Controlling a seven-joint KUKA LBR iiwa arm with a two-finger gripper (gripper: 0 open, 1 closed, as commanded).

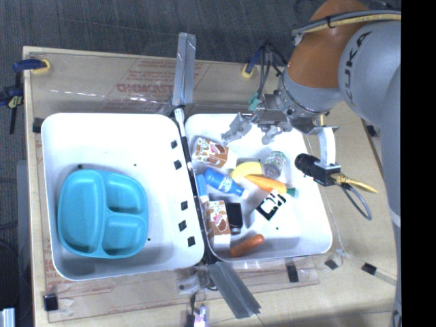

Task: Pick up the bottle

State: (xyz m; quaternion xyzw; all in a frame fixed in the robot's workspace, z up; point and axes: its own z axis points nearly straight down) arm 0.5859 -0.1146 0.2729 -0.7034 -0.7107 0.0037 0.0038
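The blue bottle (221,182) lies on its side in the right bin (310,234), near the divider, pointing left-up to right-down. My gripper (253,129) hangs over the back of that bin, up and to the right of the bottle and apart from it. Its two fingers are spread open, with only white bin floor showing between them.
Crowded around the bottle are a brown carton (210,152), a second carton (216,216), a yellow fruit (246,169), a carrot (267,182), a clear cup (276,161), a black-and-white box (270,205) and a sausage (246,244). A blue divided tray (102,213) sits in the left bin (51,135).
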